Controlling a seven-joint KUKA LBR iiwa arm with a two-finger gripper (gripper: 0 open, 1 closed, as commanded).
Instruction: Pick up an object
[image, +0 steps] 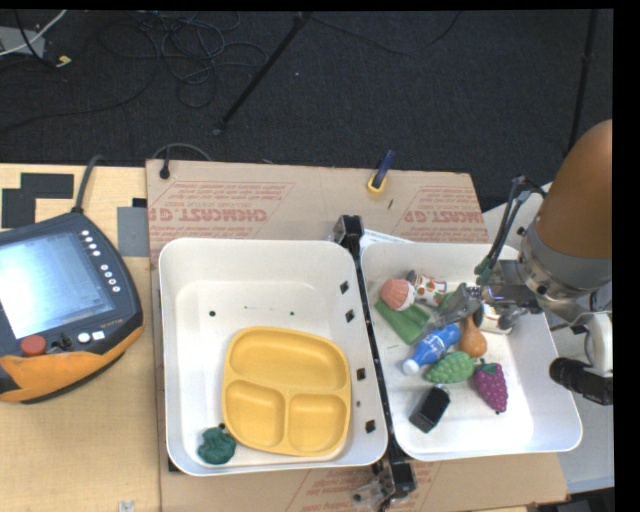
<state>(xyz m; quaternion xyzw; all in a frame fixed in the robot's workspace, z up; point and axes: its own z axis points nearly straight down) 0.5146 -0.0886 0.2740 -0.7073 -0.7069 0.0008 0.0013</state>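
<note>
Beside the blue bottle (434, 348), gripper (468, 302) hovers, grip state indeterminable; bottle judged light, rigid, slippery, so best grasped across its midsection

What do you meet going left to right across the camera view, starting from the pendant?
Teach pendant → green toy → yellow divided tray → black block → purple grapes → arm's orange band.
</note>
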